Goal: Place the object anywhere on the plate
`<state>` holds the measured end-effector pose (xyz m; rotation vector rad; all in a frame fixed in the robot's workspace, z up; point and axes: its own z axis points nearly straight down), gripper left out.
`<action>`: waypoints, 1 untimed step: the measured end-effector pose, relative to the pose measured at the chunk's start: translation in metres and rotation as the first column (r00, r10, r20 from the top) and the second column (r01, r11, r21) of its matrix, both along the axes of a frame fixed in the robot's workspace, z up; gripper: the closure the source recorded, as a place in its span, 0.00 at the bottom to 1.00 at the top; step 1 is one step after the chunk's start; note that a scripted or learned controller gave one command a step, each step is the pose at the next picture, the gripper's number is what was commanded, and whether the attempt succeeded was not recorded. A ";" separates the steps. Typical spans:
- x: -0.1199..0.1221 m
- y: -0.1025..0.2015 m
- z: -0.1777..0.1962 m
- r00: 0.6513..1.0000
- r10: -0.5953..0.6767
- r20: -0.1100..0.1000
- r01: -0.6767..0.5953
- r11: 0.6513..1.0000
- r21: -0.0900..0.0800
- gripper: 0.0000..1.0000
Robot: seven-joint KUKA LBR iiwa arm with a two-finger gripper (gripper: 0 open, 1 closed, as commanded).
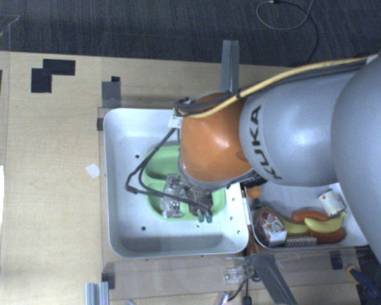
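Tool low over the green plate in the left bin, hidden mostly under the orange wrist band; impossible to tell how far apart its parts stand or whether anything is in it. No certain sight of the task's object either: perhaps under the tool at the plate, perhaps among the items in the right bin, namely a yellow banana-like piece, a red piece, a small printed packet and a white cup-like thing. Judging by looks, all light plastic toys, stiff and somewhat slick; best taken across the narrow middle, not at a tapered end. Plate shallow and smooth, so likely to let a round thing roll toward its rim. Left bin white, with small holes in the floor and raised walls crowding the plate's near edge. Pale wooden bench beyond the bin's left wall, black markers at its far left corner, dark carpet past the far edge, with a loose cable lying there
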<state>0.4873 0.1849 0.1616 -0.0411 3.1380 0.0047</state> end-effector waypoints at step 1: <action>0.024 0.052 -0.064 1.000 0.005 0.001 -0.005 1.000 0.002 1.00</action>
